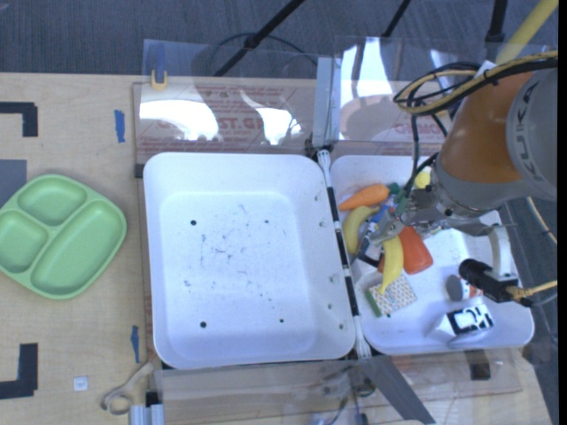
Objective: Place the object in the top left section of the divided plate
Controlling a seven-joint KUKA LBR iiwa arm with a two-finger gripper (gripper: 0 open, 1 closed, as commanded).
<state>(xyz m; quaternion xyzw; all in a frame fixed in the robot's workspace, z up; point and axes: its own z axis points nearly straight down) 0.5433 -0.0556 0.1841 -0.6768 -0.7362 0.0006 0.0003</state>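
1 hand (396, 222) sits amid toys, arm (485, 140) covering the right bin (496, 326).

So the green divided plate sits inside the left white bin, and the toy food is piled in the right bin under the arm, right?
Not quite. The camera view shows the green divided plate lying on the wooden bench, outside and to the left of the left white bin. The rest holds: the toy food is piled in the right bin under the arm.
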